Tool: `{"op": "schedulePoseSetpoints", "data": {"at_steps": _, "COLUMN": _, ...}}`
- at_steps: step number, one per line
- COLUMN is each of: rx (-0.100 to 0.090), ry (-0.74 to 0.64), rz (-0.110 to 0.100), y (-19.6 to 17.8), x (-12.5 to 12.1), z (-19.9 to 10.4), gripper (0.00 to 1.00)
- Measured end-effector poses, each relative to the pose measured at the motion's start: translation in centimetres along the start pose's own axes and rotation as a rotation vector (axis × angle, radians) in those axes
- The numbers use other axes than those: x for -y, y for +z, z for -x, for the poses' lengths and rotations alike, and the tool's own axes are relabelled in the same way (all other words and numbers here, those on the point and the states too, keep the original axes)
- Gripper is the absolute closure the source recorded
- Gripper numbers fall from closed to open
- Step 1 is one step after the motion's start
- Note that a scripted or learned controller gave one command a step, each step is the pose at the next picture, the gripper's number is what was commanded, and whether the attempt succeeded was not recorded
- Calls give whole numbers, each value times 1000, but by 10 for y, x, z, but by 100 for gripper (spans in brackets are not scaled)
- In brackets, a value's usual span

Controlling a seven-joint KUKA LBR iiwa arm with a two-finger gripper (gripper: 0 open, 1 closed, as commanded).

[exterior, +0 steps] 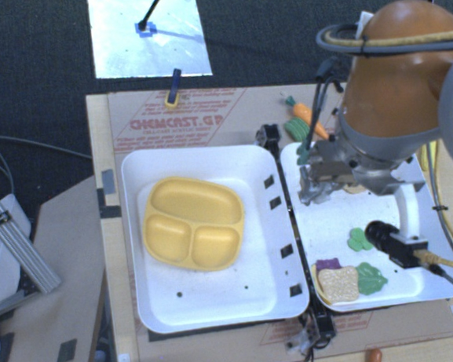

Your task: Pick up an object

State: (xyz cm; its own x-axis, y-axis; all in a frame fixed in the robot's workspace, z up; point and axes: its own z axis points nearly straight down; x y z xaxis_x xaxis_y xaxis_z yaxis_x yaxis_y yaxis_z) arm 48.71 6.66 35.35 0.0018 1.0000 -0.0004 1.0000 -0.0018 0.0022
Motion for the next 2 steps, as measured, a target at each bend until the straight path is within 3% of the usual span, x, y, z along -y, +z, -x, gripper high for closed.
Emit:
{"op": "schedulePoseSetpoints", "data": {"at_steps": 1, "rx": 0, "ry": 0, "rz": -2, "y": 36, "x": 0, "z": 24, "gripper": 100}}
{"op": "schedulePoseSetpoints", "data": {"at_steps": 2, "rx": -1, "ry": -9, "rz": 2, "y": 23, "x": -1, "z": 22, "gripper": 100}}
